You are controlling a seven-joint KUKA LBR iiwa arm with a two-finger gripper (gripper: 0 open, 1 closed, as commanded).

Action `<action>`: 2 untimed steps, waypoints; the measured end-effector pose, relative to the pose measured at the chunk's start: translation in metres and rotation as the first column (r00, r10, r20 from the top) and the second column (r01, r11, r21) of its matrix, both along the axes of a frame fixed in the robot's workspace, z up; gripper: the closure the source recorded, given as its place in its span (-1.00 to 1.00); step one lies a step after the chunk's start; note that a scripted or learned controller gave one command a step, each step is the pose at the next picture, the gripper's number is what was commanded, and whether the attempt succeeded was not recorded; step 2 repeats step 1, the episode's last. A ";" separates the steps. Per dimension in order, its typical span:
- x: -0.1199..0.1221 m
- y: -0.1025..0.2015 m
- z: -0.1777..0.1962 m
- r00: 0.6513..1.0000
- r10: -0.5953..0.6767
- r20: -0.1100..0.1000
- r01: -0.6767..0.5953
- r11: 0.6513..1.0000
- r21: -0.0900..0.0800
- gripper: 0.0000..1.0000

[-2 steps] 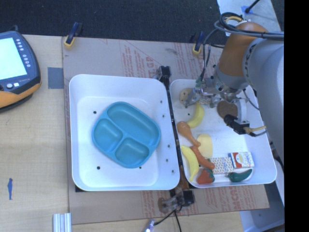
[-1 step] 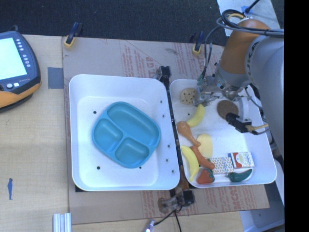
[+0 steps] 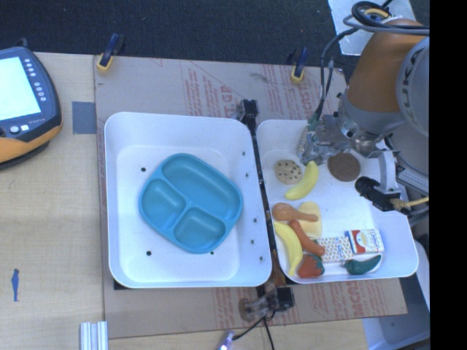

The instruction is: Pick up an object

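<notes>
camera view: the claw point(image 3: 315, 150) hangs low in the right bin point(image 3: 398, 268); its opening i cannot tell; the small banana point(image 3: 303, 183) lies just beneath it, beside the cookie point(image 3: 288, 170); probably light, stiff, slippery plastic, best pinched across its middle.

A blue divided tray point(image 3: 191, 203) is being held in the left white bin point(image 3: 120, 195). At the frame's upper left, a teach pendant point(image 3: 22, 102) is being displayed, screen lit.
</notes>
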State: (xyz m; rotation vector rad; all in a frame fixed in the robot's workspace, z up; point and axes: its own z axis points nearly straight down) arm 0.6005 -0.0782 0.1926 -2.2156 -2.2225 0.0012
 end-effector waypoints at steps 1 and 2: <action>-0.063 0.043 0.029 1.000 0.003 -0.002 -0.003 1.000 -0.002 1.00; -0.063 0.043 0.029 1.000 0.003 -0.002 -0.003 1.000 -0.002 1.00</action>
